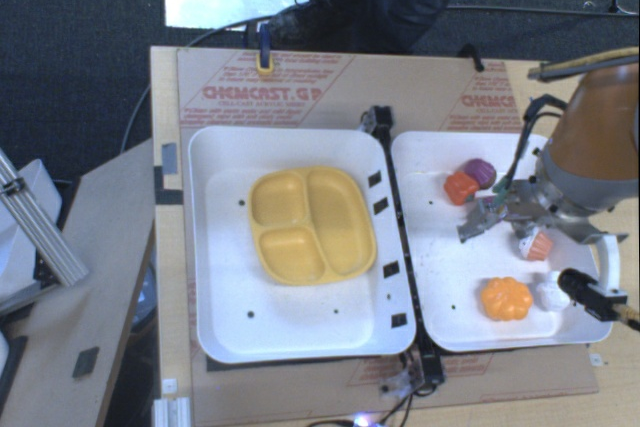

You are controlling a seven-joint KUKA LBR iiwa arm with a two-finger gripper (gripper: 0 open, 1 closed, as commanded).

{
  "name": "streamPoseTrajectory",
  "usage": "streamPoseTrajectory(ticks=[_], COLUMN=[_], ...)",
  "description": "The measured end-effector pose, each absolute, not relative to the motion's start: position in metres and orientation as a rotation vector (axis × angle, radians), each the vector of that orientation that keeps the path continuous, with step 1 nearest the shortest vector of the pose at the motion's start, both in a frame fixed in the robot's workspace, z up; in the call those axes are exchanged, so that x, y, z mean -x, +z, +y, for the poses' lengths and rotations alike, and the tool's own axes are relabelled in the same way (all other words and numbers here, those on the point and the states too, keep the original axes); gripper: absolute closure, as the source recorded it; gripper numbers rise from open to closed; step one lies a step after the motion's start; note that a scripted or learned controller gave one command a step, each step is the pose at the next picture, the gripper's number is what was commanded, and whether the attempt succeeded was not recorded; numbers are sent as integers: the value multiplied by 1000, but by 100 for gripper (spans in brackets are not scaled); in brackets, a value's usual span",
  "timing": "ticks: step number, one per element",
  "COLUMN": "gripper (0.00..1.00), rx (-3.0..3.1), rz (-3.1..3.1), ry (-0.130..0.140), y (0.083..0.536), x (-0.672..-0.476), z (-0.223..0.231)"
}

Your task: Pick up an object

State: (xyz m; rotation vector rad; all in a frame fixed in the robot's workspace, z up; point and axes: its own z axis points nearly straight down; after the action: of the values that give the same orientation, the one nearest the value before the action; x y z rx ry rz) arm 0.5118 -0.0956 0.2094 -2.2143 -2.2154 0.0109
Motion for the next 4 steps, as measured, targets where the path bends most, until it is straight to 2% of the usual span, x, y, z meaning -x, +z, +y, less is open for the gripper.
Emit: streamPoseTrajectory(ticks=[1, 4], gripper=[0, 0], rx=[2219, 2219], rz=[-2226, -2221], ry=[-1, 1], y=[215, 82], x=[-515, -512], z=[-95, -88])
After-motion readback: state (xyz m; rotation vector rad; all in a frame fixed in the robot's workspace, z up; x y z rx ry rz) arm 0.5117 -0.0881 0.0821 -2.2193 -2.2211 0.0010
